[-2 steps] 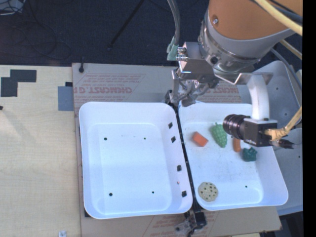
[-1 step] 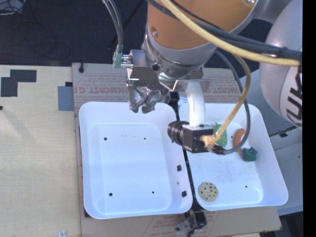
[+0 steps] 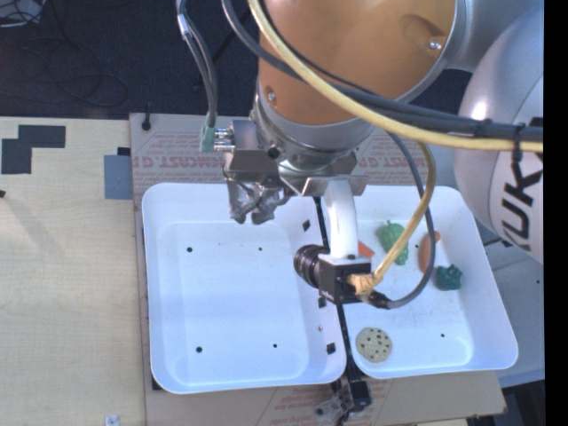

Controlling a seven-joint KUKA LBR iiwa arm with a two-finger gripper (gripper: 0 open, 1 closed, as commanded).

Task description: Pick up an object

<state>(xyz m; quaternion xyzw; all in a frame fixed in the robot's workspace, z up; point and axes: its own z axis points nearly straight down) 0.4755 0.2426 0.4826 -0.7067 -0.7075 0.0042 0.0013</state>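
Camera view: tool (image 3: 256, 204) hovers over left bin (image 3: 177, 327).

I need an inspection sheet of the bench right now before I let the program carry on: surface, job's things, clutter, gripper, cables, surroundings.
Surface: two shallow white bins, the left bin and the right bin, side by side on brown cardboard.
Job's things: in the right bin, a round tan perforated disc, a light green lumpy toy, a dark green small piece, an orange narrow piece.
Clutter: nothing seen.
Gripper: two-finger gripper above the left bin's far edge, nothing seen between its fingers.
Cables: yellow hose and grey cable loop over the right bin.
Surroundings: pale wooden bench, dark floor with wires.
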